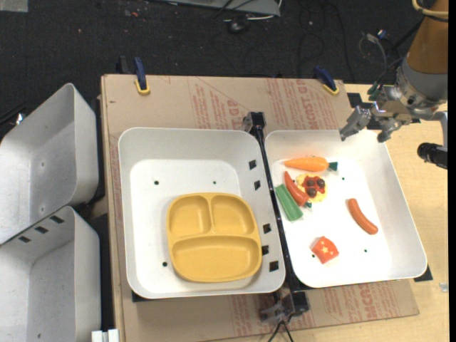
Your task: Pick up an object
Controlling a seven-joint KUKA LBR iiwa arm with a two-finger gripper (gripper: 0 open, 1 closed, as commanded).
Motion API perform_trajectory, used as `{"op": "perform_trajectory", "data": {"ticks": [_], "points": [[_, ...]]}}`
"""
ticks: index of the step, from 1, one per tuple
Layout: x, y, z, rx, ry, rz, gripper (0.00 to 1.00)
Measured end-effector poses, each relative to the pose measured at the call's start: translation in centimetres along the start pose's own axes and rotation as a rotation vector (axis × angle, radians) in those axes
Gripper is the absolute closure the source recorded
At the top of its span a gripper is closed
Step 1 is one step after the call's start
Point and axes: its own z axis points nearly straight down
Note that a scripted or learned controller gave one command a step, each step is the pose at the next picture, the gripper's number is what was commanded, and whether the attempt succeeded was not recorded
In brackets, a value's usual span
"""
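Hanging above the far right corner of the right bin (399,191), my jaws (372,127) stand apart with nothing between them. My fingers (353,127) point down and leftward. My arm (431,41) is cut off by the top right edge, so only its orange band and grey wrist can be made out.

All places below are given relative to the right bin. Inside it, near its far left part, lies an orange carrot (306,164) with a small green tip. Just below the carrot sits a tight cluster: a green strip (288,203), a red strip (295,189) and a small heap of dark berries on something yellow (314,186). These overlap, and I cannot tell where one ends and the next begins. Toward its right middle lies a reddish sausage (362,216), well apart from the cluster. Near its front sits a small red block with a yellow mark (324,249).

Touching its left side is the left bin (142,162), which holds a yellow divided plate (213,236). Both bins rest on a brown worktop (214,98). Left of the worktop, two more white tubs (43,155) are cut off by the edge.
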Motion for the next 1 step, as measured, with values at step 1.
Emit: {"op": "perform_trajectory", "data": {"ticks": [1], "points": [[0.08, 0.25, -0.85, -0.013, -0.002, -0.003, 0.00]]}}
